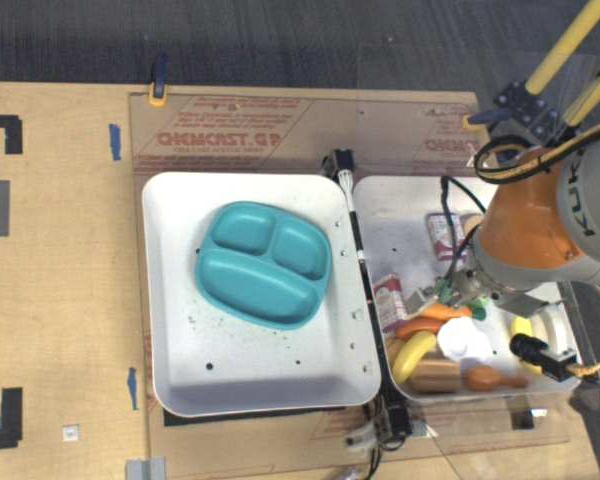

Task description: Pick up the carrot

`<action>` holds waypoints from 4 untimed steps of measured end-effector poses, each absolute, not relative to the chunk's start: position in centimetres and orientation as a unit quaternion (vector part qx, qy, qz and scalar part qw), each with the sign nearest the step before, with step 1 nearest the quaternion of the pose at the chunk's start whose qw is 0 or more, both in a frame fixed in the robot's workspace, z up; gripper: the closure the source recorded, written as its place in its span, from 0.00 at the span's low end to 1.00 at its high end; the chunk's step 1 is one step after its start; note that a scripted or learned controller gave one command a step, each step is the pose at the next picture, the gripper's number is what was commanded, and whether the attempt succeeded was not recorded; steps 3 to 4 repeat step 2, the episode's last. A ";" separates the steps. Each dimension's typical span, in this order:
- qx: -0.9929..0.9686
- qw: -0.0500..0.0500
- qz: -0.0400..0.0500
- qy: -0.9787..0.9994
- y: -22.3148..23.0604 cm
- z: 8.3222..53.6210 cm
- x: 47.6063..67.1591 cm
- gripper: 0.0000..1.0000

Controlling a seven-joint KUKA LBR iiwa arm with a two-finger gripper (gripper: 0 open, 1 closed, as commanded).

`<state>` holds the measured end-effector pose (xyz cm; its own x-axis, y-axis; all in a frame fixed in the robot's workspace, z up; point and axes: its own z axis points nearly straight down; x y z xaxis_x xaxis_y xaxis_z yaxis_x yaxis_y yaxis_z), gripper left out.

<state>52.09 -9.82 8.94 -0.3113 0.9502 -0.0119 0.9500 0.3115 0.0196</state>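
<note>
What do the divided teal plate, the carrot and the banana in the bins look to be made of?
The teal plate looks like moulded plastic: one flat colour, rounded dividers, soft satin sheen. The carrot, under the end effector, looks like toy plastic or rubber: even orange, smooth; partly hidden, so uncertain. The banana likewise looks like a smooth plastic replica, uniformly yellow, unblemished.

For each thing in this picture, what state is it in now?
Plate: upright, lying in the left bin.
Carrot: lying in the right bin, partly under the arm.
Banana: lying beside the carrot.
Gripper: low over the carrot.
</note>
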 end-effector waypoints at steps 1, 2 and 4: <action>0.588 0.018 0.006 0.809 -10.0 10.2 52.4 1.00; 0.655 0.001 0.003 0.756 -2.6 18.6 51.0 1.00; 0.655 0.001 0.003 0.756 -2.6 18.6 51.0 1.00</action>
